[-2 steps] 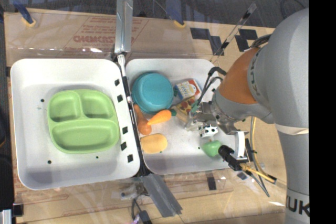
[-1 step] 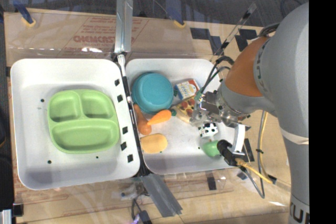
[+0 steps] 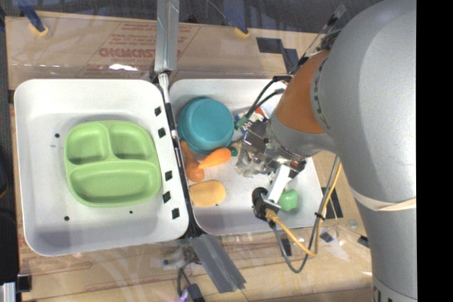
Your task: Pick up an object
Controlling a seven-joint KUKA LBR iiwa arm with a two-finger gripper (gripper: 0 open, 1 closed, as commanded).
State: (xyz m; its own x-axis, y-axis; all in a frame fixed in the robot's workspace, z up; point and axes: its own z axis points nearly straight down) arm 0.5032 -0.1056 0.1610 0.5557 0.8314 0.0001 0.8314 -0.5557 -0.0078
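Right bin (image 3: 233, 223): gripper (image 3: 249, 160) over carrot (image 3: 214, 158) (beside teal bowl (image 3: 205, 124)).

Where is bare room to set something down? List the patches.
Left bin: white floor all round the green plate, widest along its near edge. Right bin: crowded with the teal bowl, carrot, yellow piece and gripper.

Teal bowl (image 3: 206, 124), orange carrot (image 3: 214, 158), yellow piece (image 3: 207, 193), perhaps potato, small green item (image 3: 289, 201), right bin.
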